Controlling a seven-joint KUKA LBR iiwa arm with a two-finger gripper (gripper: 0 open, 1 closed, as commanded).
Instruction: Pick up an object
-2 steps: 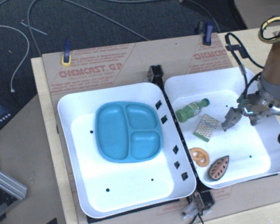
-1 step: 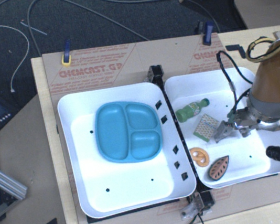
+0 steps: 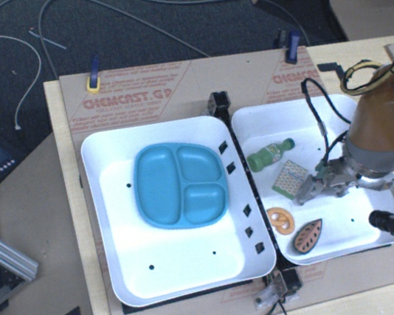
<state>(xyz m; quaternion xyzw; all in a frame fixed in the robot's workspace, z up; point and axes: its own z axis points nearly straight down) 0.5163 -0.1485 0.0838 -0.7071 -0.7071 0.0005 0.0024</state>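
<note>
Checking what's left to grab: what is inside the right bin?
The right bin holds a green bottle, a patterned square packet, a pretzel and a brown leaf-shaped piece. The arm covers the bin's right part.

Blue tray (image 3: 180,185), grn bottle (image 3: 270,154)

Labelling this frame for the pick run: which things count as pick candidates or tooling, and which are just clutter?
Job:
- gripper, over the right bin
- green bottle
- patterned square packet, next to the gripper
- pretzel
- brown leaf-shaped piece

Lying about:
- blue divided plate in the left bin
- blue clamps on the board
- cables on the floor
</note>
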